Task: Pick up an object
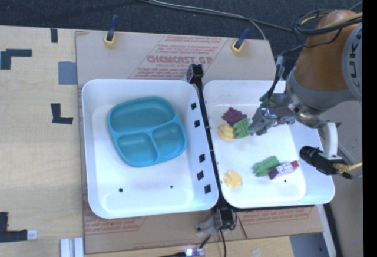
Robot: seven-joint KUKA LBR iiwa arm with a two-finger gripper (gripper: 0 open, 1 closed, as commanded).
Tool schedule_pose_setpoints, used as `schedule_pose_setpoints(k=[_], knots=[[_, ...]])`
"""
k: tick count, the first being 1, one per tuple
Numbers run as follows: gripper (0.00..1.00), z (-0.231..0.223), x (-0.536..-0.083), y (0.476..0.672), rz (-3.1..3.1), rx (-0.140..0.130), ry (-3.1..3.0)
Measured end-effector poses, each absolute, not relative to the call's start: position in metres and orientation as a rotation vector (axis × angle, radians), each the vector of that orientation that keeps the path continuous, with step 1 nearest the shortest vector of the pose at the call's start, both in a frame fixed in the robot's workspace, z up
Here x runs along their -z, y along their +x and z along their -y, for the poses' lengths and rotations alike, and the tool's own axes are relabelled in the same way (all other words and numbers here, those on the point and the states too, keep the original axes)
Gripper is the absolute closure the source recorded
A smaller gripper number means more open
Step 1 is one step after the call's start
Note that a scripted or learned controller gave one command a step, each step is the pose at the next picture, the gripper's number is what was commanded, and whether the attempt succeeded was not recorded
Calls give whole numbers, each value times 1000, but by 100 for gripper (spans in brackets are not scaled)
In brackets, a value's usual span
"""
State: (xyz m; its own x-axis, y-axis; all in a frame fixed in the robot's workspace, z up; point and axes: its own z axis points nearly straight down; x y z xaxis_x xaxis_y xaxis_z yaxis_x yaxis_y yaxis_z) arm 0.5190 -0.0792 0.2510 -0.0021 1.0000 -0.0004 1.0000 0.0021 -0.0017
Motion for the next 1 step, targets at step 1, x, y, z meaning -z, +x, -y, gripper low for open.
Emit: schedule_pose_setpoints(k=[1], knots=[[100,24,-254,521,2226,-1,-2215]])
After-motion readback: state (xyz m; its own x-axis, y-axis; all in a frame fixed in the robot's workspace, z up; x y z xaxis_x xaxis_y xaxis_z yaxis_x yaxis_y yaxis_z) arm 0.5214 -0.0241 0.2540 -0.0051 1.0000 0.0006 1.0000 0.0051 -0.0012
